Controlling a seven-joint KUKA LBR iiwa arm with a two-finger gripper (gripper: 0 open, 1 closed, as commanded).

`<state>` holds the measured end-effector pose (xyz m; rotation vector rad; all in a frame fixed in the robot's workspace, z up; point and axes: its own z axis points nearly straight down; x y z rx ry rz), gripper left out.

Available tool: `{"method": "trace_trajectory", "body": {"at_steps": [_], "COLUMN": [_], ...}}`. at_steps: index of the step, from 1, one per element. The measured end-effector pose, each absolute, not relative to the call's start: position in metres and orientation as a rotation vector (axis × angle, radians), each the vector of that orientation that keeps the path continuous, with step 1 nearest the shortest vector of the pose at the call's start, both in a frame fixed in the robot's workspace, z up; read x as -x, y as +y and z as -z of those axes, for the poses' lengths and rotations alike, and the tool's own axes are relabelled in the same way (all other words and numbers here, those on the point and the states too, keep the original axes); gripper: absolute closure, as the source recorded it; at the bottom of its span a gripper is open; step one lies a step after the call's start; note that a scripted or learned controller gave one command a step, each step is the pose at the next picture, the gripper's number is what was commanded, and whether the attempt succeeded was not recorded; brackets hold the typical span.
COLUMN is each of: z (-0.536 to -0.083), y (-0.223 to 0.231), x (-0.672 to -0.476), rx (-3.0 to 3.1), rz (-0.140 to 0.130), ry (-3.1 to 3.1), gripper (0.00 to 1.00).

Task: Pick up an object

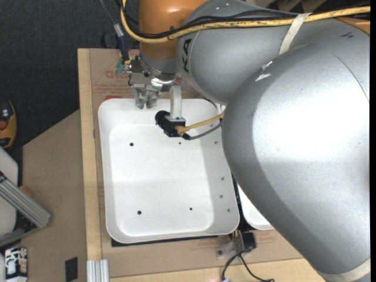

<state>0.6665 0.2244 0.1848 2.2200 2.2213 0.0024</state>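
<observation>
One arm (305,134) was in view, its casing smooth, rounded and grey, with one glossy orange band (170,10) above the wrist. Black lettering on the casing next to the band was partly hidden; only a leading "K" could be read. One yellow cable (264,21) and thinner black cables ran along the arm, bound by one white strap (295,28).

Two shallow white bins stood on one tan, board-like surface (88,169). The left bin (114,216) was a smooth, rounded-corner tray. At least six small dark round dots marked its floor. The right bin (254,217) lay just beside the left bin's right wall and was largely covered by the arm.

One gripper (157,103), metallic and blocky, hung over the far rim of the left bin. Whether the gripper was spread or pressed together could not be determined.

One small black piece (167,124) lay below the gripper, over the far part of the left bin's floor, joined to a short yellow-and-black lead. Whether this piece was the object to be picked up or a gripper fitting could not be determined.

Red printing (108,75) on the surface beyond the left bin's far rim was too faint to read. One ribbed aluminium bar (23,201) lay left of the left bin, off the surface. One black connector (245,241) sat near the left bin's near right corner.
</observation>
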Motion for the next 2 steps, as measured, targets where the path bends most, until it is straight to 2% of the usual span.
{"method": "trace_trajectory", "body": {"at_steps": [1,2], "z": [-0.177,-0.166], "y": [0.224,0.206], "x": [-0.666,-0.666], "rx": [-2.221,-2.225], "rz": [0.004,0.005], "ry": [2.223,2.220], "gripper": [1.00,1.00]}}
